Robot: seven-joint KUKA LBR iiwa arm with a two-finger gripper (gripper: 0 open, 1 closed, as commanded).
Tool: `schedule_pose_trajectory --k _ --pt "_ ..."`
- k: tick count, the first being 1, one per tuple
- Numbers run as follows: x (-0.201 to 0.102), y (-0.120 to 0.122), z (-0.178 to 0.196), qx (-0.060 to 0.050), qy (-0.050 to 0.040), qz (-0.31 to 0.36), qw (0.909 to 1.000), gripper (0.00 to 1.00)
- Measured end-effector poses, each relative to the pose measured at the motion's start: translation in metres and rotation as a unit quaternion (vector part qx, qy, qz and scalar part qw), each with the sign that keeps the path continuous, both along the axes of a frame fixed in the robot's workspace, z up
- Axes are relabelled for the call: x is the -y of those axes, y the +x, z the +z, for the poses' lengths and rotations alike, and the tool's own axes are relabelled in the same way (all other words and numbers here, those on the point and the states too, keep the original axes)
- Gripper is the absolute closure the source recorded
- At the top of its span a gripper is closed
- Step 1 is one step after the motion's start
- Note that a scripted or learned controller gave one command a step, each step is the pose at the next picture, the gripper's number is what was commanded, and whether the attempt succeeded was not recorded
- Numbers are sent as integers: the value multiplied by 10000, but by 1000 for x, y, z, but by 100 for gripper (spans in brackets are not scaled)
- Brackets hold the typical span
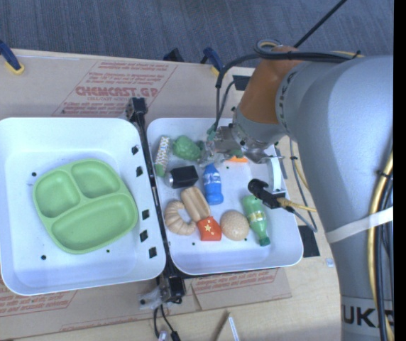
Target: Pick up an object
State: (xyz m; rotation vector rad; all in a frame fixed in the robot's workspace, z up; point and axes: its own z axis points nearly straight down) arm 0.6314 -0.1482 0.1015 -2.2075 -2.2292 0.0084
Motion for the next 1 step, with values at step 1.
schedule_pose_trajectory --k 1 --pt "-35 -49 124 34 4 -16 10000 100"
